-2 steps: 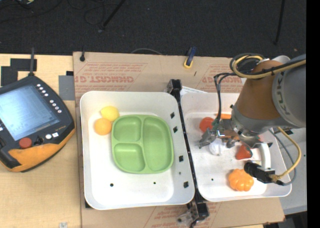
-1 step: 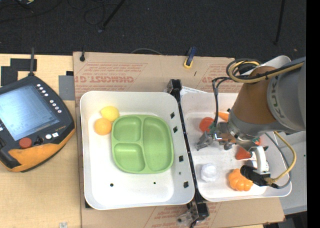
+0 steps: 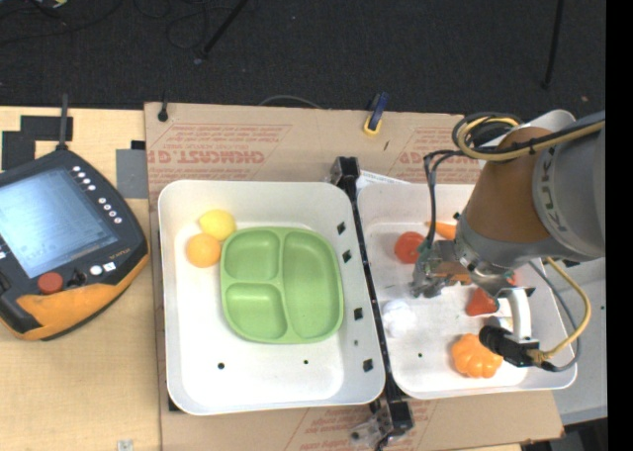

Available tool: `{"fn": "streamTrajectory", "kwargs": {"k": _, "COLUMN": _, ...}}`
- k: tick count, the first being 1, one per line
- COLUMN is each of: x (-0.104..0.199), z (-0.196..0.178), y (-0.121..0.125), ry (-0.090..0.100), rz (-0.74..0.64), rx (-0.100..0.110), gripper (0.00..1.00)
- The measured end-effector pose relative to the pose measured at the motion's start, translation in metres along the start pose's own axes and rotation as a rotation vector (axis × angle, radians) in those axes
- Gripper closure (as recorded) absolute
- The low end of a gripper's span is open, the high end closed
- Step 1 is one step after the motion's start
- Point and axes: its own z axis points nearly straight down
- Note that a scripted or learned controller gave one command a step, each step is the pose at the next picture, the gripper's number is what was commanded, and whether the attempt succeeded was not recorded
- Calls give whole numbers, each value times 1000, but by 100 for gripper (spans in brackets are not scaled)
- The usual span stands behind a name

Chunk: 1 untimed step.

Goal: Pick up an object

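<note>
My gripper hangs low over the right bin, near its middle-left. A red object lies just above and left of it, apart from the fingers. An orange piece shows beside the wrist. A red piece lies right of the gripper, partly hidden by the arm. An orange pumpkin-like object sits near the bin's front right. Nothing is visibly between the fingers.
The left bin bears a green divided tray, with a yellow fruit and an orange fruit at its upper left. A black divider separates the bins. A teach pendant lies at far left.
</note>
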Motion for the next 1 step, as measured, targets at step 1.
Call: {"fn": "streamTrajectory", "kwargs": {"k": 1, "x": 9, "z": -48, "y": 1, "ry": -1, "rz": -13, "rx": -7, "gripper": 100}}
